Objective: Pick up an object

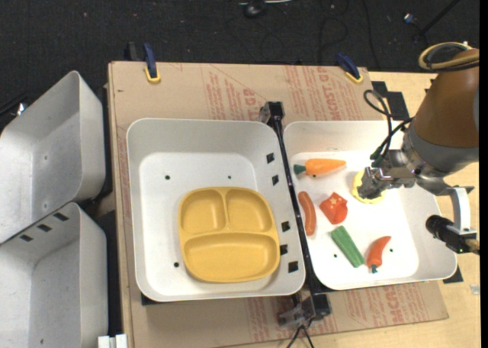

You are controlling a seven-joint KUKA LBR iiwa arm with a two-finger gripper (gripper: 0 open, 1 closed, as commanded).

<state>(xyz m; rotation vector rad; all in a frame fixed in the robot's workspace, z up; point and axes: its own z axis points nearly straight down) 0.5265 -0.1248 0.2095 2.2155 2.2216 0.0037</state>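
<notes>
The right bin (427,262) holds an orange carrot (324,165), a red-brown sausage (307,212), a red pepper piece (335,207), a green pod (348,246), a red chili (377,251) and a yellow item (361,190). My gripper (371,185) is down in this bin, directly over the yellow item, which its body partly hides. The fingers are too dark and small to judge. The left bin (152,186) holds a yellow divided tray (228,234).
The grey arm with its orange band (451,102) comes in over the right bin's far right side. A black divider (286,186) separates the two bins. Cables run along the bench behind the right bin.
</notes>
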